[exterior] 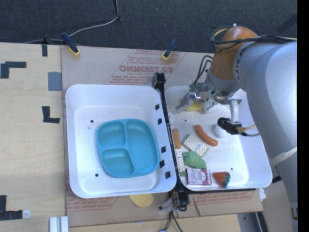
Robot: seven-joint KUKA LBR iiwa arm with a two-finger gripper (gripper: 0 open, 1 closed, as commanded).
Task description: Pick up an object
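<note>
Overhead slanted view of a worktop (29,129) carrying two shallow white bins side by side on a cardboard sheet (140,69). The left bin (77,100) contains a blue divided plate (128,146) with three compartments, lying flat near its centre. The right bin (251,168) contains the loose objects: a hot dog sausage (206,135) near the middle, a waffle-patterned cracker (195,144) just left of it, a thin orange stick (176,138) along the left wall, a green leafy piece (194,159) nearer the front, a printed packet (198,176) beside the near wall, and a strawberry (222,179) just right of the packet. A yellow object (194,107) lies at the far end of this bin.

The grey arm (270,81) enters from the right, its orange band (231,52) above the wrist. The end effector (193,99) is lowered over the far part of the right bin, directly at the yellow object; whether its fingers are parted or closed, and whether they grip anything, cannot be told. A yellow disc (141,200) lies on the cardboard just outside the near wall of the left bin.
</note>
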